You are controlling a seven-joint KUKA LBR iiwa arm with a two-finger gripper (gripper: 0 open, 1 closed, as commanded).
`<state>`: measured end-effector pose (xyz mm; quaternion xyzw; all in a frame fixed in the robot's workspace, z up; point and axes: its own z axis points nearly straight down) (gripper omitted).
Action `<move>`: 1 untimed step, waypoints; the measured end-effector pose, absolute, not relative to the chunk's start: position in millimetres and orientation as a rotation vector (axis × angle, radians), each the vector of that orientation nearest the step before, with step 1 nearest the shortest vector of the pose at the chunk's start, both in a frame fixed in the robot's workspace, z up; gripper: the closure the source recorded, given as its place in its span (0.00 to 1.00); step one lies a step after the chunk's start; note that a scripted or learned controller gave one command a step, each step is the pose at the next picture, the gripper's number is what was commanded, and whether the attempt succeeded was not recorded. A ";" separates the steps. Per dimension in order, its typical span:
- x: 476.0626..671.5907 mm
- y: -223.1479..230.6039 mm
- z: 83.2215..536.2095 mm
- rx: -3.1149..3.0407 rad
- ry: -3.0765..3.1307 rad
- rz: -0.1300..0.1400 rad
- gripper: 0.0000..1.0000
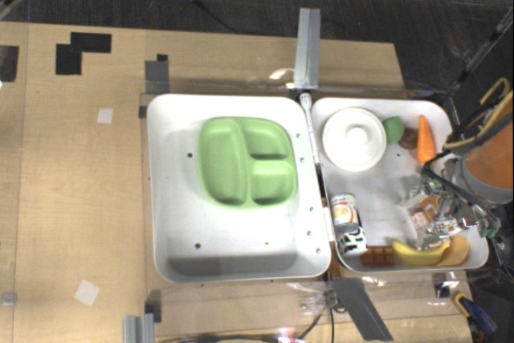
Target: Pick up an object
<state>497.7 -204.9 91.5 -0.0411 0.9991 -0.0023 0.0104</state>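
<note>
The right bin (384,189) holds several small objects. A yellow banana (416,255) lies along its front edge, with a brown block (377,256) to its left and a tan lump (458,251) to its right. A small can (344,211) lies by the bin's left wall, above a black-and-white item (352,239). At the back are a white round plate (353,138), a green ball-like piece (393,129) and an orange carrot (426,140). My gripper (434,227) is low in the bin's right part, just above the banana. Cables and its metal body hide what it touches.
The left bin (173,197) holds a green divided tray (245,161), upside down or face up I cannot tell. A metal post (307,48) stands behind the gap between the bins. The arm's orange band (491,161) hangs over the right bin's right rim.
</note>
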 end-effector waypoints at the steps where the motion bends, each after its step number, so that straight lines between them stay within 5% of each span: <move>1: 499.7 -201.0 91.8 -0.130 3.119 -0.013 0.00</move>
